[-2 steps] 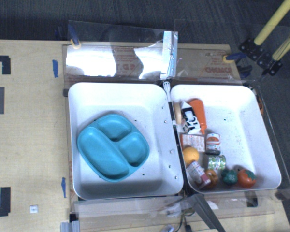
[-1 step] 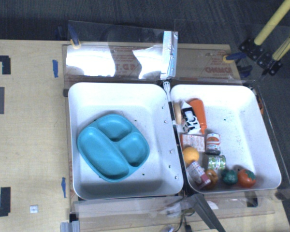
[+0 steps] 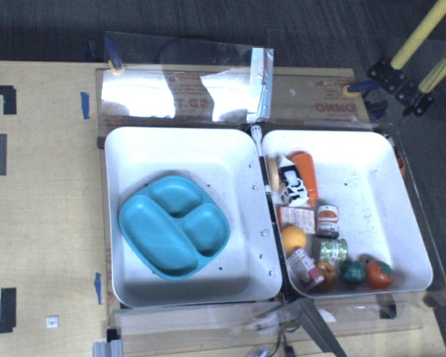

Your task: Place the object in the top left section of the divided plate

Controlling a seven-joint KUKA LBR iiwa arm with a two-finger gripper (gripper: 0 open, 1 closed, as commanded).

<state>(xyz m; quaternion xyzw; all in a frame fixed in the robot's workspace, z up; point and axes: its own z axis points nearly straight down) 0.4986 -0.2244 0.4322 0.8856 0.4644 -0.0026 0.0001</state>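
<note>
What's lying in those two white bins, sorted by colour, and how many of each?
Blue divided plate: 1
Orange things (bottle, round fruit, tomato-like piece): 3
Green things (can, round piece): 2
Small jar: 1
Total that I can tell apart: 7

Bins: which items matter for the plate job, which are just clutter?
Job:
plate, in left bin
its top left section

Lying about, in right bin:
orange bottle
yellow fruit
small can
green item
tomato
</note>
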